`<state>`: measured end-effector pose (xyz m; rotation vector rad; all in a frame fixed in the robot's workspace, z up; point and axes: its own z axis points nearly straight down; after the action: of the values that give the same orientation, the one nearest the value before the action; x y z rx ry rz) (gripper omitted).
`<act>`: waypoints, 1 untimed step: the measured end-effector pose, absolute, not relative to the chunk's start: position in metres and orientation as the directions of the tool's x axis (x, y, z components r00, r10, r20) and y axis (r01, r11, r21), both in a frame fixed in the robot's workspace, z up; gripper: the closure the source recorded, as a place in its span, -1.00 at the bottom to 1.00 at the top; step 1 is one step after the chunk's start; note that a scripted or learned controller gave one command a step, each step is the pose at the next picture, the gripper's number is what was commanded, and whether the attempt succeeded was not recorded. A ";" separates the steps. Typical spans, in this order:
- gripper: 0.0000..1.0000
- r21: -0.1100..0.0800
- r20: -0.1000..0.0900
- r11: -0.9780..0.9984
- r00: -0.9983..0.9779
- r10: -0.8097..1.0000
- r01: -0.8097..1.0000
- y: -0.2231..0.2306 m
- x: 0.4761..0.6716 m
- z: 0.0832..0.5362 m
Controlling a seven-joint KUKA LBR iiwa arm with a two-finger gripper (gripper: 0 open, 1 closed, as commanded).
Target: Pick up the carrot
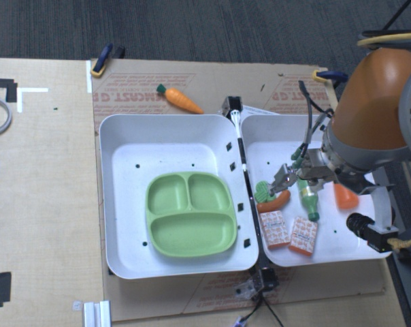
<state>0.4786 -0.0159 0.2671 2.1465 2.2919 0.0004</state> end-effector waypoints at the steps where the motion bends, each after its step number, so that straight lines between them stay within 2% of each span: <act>1: -1.00 -0.001 0.000 -0.116 0.116 0.993 0.993 -0.048 0.478 0.196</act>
<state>0.4778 -0.0482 0.1959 2.3475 2.0887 -0.0011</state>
